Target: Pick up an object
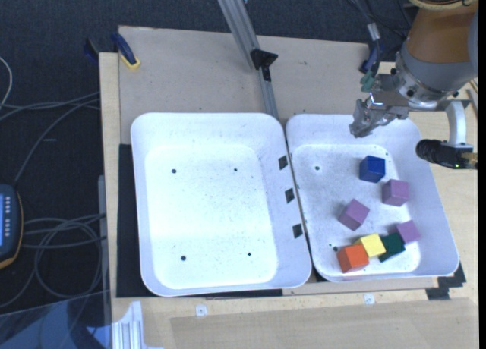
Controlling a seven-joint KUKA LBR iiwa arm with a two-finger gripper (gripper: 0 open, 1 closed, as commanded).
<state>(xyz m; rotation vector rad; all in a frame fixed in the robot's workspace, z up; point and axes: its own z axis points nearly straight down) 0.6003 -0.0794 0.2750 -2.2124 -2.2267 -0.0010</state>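
The right bin point(319, 150) holds several small blocks. A blue cube point(372, 168) lies near its upper right. Three purple blocks lie lower: one at the right point(395, 191), one in the middle point(353, 214), one near the lower right point(408, 231). Along the front sit an orange block point(352, 257), a yellow block point(372, 245) and a dark green block point(392, 244), close together. My gripper point(364, 126) hangs over the bin's far edge, up and left of the blue cube, with nothing visible between its fingers.
The left bin point(152, 143) sits beside the right one, joined by black clips point(288, 194). A slanted metal rail point(243, 29) crosses the bench behind the bins. A blue-and-yellow clamp point(125, 49) sits at the bench's far left corner. Cables lie on the floor at left.
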